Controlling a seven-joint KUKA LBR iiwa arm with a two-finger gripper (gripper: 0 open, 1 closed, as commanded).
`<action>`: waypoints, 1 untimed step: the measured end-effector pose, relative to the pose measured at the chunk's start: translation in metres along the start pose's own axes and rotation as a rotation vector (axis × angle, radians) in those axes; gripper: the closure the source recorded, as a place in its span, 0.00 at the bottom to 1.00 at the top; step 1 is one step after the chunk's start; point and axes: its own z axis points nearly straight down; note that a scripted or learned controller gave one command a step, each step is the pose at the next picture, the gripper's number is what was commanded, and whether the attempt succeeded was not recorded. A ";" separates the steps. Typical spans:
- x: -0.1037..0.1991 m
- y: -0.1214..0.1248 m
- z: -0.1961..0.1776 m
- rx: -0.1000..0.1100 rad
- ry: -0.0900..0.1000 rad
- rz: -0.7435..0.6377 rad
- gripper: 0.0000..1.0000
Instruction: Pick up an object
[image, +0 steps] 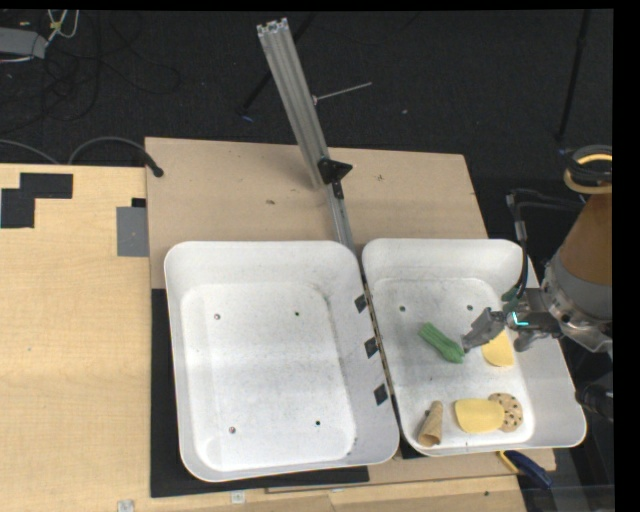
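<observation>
A: Where's the green object (441, 342)?

B: In the right bin (440, 262), near its middle, lying at a slant, just left of the gripper (497, 330).

A: And the gripper?

B: Low over that bin, above a yellow piece (499, 352). I can't tell how it's set.

A: What else?

B: A brown cone (431, 424), a yellow slice (478, 416) and a cookie (507, 410) along the near wall. The left bin (262, 258) sits alongside.
</observation>
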 end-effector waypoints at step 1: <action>-0.001 0.001 -0.002 -0.004 -0.001 0.003 0.00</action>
